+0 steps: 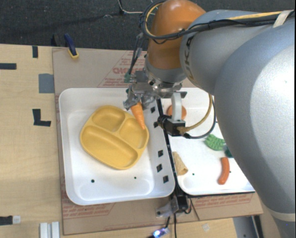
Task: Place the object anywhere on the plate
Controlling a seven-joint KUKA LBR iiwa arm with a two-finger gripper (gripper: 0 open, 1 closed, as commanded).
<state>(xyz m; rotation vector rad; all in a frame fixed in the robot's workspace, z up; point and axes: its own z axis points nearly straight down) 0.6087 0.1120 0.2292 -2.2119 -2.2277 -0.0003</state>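
1 carrot [138, 115] is pinched in the gripper [134, 104] above the yellow plate's [108, 143] right rim.

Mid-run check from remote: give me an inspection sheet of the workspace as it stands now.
Surface: two white bins side by side, left bin, right bin, on cardboard.
Job's things: yellow divided plate in the left bin; orange carrot hanging at the tool, over the plate's right edge.
Clutter: in the right bin, a green piece, a red-orange sausage shape, a tan piece.
Grippers: tool at the carrot's top end; its grip is not clear.
Cables: black cable looping below the wrist.
Surroundings: blue-and-yellow clamp at the bench's far edge.
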